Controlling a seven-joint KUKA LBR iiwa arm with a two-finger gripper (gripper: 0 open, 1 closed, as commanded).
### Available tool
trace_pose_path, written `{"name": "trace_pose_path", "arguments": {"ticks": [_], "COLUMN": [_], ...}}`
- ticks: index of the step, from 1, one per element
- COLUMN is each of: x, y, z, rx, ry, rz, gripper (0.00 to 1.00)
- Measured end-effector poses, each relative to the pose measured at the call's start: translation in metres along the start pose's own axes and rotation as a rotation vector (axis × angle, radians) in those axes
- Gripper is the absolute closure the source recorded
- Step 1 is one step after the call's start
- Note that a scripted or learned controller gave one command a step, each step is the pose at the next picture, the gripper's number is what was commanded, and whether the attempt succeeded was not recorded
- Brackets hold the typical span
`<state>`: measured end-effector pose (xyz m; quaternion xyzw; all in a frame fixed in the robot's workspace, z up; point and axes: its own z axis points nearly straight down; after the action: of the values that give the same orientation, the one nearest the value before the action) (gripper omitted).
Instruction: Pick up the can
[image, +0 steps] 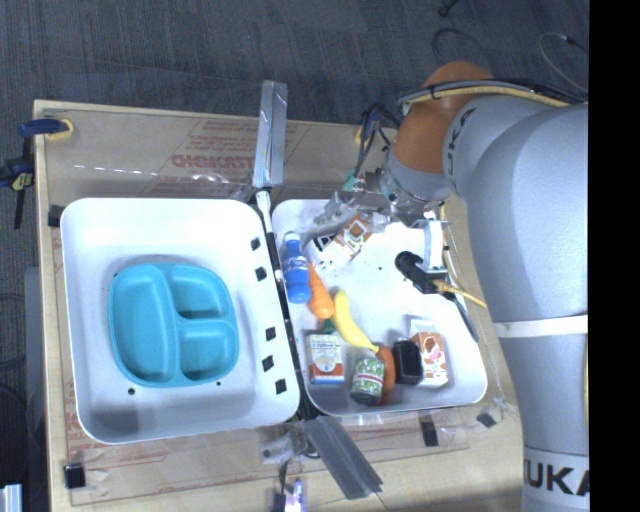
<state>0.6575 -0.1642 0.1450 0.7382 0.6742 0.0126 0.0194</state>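
A blue divided tray (175, 322) is seen lying flat in the left bin (90, 400), well apart from anything the task concerns. In the right bin (470, 385), along its left wall, a blue bottle (296, 272) is noted, with a carrot (319, 293) and a banana (350, 322) just beside it. At the near edge a small carton (325, 358) is found, and the can (368, 378), green-labelled, is located next to it on the right, apparently lying tilted and touched by a dark object (407, 361); a second carton (431, 358) follows. The gripper (345, 222) is positioned over the bin's far left corner, well apart from the can. Whether it is open or closed cannot be told, as it is blurred and crowded by cabling. The can is judged not yet grasped; approach, closure and lift all remain outstanding.
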Motion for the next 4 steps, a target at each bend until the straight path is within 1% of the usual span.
{"name": "trace_pose_path", "arguments": {"ticks": [1,2,4], "x": [0.0052,0.0007,0.0008], "y": [-0.0025,0.0003,0.0008], "z": [0.0017,0.0025,0.0025], "rx": [-0.011,-0.013,-0.016], "ry": [-0.006,-0.005,-0.004], "rz": [0.043,0.074,0.135], "gripper": [0.00,0.00,0.00]}}
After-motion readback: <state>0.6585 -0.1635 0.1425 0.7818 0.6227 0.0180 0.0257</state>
